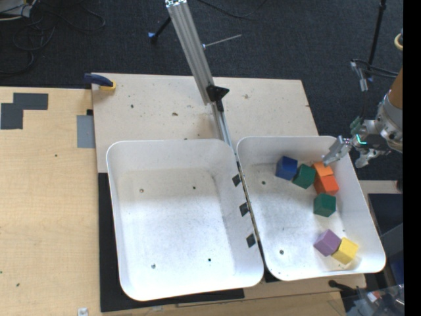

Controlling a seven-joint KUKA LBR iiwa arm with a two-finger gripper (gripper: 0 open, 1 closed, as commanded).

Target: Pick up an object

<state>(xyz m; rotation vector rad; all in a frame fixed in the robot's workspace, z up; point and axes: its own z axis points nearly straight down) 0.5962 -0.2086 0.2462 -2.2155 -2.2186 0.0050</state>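
Yellow block [346, 250] and purple block [327, 242] sit nearest, low in the right bin [276, 242]. Gripper [343, 147] hangs at that bin's upper right rim, beside the orange block [325, 178] – finger spread: can't tell. Blocks look light, rigid (prob. foam or wood) – grip flat opposite faces.

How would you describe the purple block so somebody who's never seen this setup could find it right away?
Look in the right white bin, toward its near right corner. Two blocks sit there touching, away from the cluster farther back by the gripper. The purple block is the left one; its neighbour is the yellow block.
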